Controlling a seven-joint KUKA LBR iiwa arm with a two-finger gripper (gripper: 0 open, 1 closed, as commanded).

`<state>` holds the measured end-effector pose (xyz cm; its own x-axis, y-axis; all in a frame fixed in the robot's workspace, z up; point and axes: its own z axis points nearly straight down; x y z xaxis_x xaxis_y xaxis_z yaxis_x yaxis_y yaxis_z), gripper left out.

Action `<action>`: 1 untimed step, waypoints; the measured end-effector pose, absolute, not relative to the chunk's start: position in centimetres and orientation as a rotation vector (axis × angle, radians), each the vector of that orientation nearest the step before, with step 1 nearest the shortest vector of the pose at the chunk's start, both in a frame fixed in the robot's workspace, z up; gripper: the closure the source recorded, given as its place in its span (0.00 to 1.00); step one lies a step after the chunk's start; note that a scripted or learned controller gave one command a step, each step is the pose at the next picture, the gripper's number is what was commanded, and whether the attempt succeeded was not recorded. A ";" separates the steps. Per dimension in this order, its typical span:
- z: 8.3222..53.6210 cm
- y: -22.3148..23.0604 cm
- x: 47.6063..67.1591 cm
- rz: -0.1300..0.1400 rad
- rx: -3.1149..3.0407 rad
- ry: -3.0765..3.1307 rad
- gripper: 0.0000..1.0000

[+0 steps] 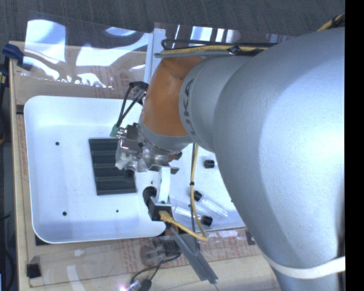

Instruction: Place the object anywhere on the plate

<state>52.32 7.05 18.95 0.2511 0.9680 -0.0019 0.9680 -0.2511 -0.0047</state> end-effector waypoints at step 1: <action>16.3 15.5 58.2 0.014 -2.544 -1.836 1.00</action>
<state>58.20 15.49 16.34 0.3152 0.9490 -0.0047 0.9490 -0.3153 -0.0088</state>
